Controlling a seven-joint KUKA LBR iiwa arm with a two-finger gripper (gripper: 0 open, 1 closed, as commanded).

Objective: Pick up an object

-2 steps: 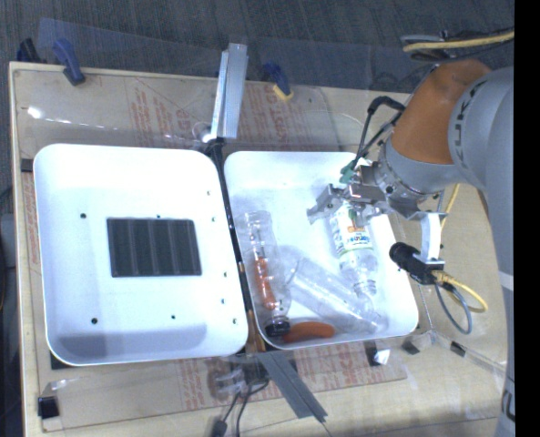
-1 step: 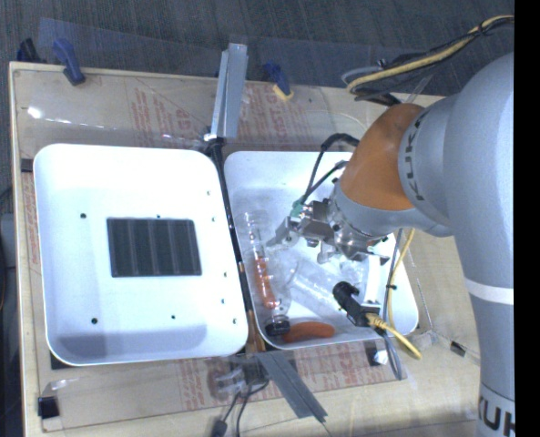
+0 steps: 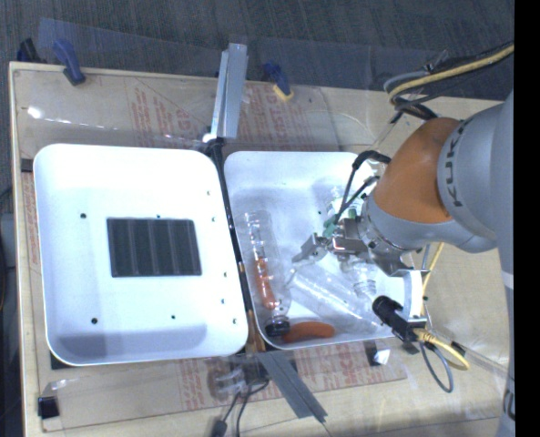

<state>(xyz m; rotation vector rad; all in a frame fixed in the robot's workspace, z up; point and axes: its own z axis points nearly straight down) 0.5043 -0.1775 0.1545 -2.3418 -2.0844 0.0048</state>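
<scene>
Right bin (image 3: pixel 251 173) holds an orange object (image 3: pixel 308 331) lying left-right.

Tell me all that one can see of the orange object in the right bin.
The orange object is small, long and smooth, perhaps plastic. It lies flat along the near wall of the right bin, beside a dark round cap at its left end; whether they touch is unclear. The claw is apart from it, higher up.
</scene>
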